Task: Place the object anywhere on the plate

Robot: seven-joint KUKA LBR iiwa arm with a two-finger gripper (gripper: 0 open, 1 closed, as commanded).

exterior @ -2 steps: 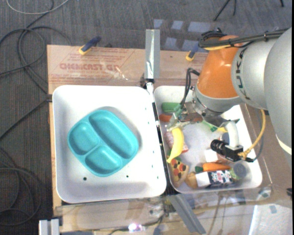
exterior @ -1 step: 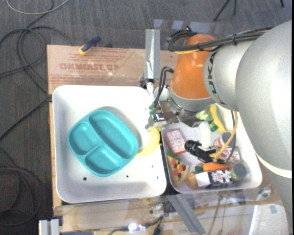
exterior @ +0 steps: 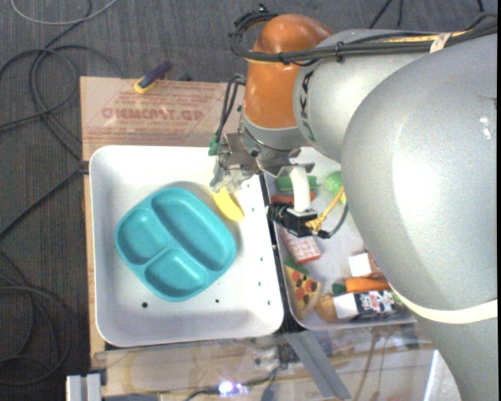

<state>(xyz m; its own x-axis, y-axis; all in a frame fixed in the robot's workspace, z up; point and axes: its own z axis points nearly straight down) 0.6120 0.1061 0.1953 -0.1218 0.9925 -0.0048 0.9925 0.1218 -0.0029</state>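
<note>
My gripper (exterior: 226, 182) pinches a yellow piece (exterior: 229, 205) by its top, hanging it at the plate's (exterior: 177, 242) right rim, ready for release.

Arm: grey, bulky links entering from the right, bent down toward the left bin.
Wrist: orange band uppermost, grey flange beneath it, pointing downward.
Gripper (exterior: 225, 184): low over the left bin's right side, fingers (exterior: 220, 178) pinching a yellow object (exterior: 230, 205).

Faint reddish printed lettering ran across the brown cardboard sheet (exterior: 154, 117) behind the left white bin, but it was too blurred to read.
</note>
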